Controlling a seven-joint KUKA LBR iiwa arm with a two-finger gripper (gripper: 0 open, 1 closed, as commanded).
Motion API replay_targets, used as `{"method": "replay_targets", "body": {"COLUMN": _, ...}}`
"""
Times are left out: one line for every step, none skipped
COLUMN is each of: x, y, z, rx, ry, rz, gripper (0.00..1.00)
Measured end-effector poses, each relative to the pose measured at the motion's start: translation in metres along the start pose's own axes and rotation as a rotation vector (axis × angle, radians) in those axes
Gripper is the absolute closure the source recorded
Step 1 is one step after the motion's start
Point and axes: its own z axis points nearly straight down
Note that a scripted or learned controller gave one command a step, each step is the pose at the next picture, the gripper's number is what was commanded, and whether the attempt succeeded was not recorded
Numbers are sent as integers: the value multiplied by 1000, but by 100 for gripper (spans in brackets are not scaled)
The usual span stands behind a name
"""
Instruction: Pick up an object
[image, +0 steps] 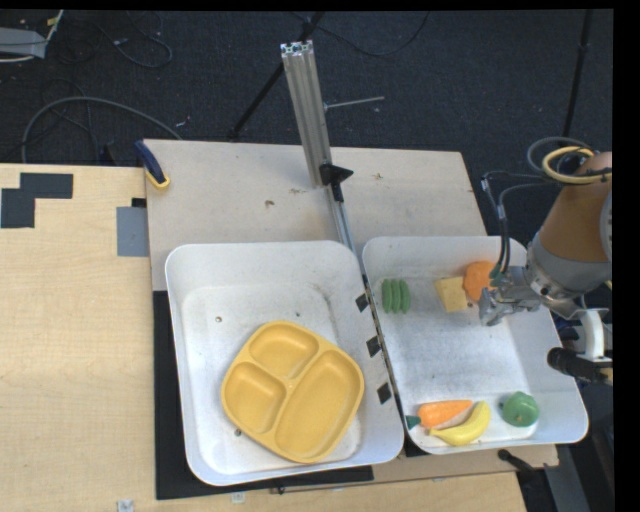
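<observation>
A pale bench (400, 190) over a dark floor strewn with cables carries two shallow white bins side by side, seen from above at a slant, with a metal post (306, 110) rising behind them. The left bin (200, 290) holds a yellow divided plate (292, 390), tilted slightly and lying toward the bin's near edge. In the right bin (450, 340), a green ridged piece (396, 295) sits by the left wall, a pale yellow block (452, 294) just to its right, and an orange round object (478, 276) touching that block's far side. Along the near edge lie a carrot (444, 412), a banana (464, 428) touching it, and a green apple-like item (519, 408) near the corner. The grey arm reaches in from the right, its gripper (492, 312) low over the bin just beside the orange object and block; whether its fingers are apart or together cannot be told.
</observation>
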Motion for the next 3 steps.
{"method": "replay_targets", "body": {"x": 1, "y": 2, "z": -63, "rx": -7, "ry": -2, "rz": 3, "gripper": 100}}
{"method": "replay_targets", "body": {"x": 0, "y": 2, "z": -85, "rx": -4, "ry": -1, "rz": 2, "gripper": 100}}
{"method": "replay_targets", "body": {"x": 59, "y": 10, "z": -77, "rx": 0, "ry": 2, "rz": -2, "gripper": 100}}
